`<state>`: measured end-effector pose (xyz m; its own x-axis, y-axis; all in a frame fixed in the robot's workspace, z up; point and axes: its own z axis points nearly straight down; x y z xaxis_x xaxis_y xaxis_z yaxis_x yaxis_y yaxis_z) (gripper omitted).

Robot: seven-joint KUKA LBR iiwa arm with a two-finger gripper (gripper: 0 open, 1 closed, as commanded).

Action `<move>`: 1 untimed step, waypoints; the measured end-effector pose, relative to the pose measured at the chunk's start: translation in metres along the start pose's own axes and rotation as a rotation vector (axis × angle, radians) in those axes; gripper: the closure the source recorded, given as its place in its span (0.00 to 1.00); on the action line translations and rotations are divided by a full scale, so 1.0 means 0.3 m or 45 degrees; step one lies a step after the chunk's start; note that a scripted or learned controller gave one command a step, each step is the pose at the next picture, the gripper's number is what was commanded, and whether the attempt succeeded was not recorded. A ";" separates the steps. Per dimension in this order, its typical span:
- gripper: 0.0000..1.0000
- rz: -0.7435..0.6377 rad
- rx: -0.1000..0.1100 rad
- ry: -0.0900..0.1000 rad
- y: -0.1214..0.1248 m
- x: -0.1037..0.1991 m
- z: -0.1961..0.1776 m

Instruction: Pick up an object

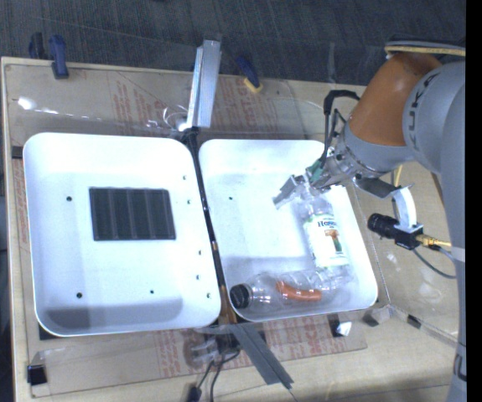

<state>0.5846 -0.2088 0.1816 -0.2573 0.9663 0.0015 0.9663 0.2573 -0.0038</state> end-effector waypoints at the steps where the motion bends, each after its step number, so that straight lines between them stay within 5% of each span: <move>1: 0.00 0.000 0.000 0.000 0.000 0.000 0.000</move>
<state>0.5846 -0.2089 0.1816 -0.2571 0.9664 0.0015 0.9664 0.2571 -0.0038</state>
